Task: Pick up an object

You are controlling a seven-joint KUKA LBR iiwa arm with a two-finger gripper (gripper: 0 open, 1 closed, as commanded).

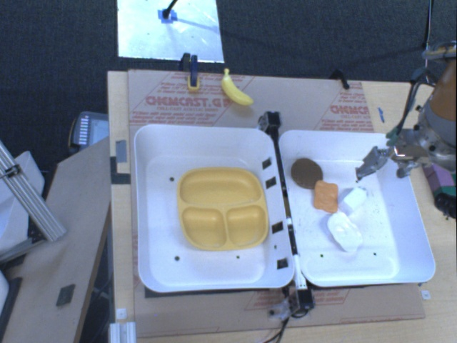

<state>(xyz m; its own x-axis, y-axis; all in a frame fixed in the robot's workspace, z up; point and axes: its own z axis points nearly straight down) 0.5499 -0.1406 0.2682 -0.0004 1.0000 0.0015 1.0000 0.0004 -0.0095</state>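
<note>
A yellow divided tray (220,208) sits in the left bin (153,191), while the right bin (407,241) holds a brown disc (306,171), orange block (326,196) and white pieces (344,231) below the released, unladen hand (373,166).

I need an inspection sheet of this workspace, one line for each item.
Surface: wooden bench bearing a left bin and a right bin, side by side.
Job's things: in the right bin, a brown disc, an orange block, two white pieces.
Clutter: yellow divided tray in the left bin; banana on the bench behind it.
Grippers: gripper over the right bin's far side, above the white pieces; nothing between its fingers.
Cables: wires at the front between the bins.
Surroundings: dark carpet, shiny sheet.
</note>
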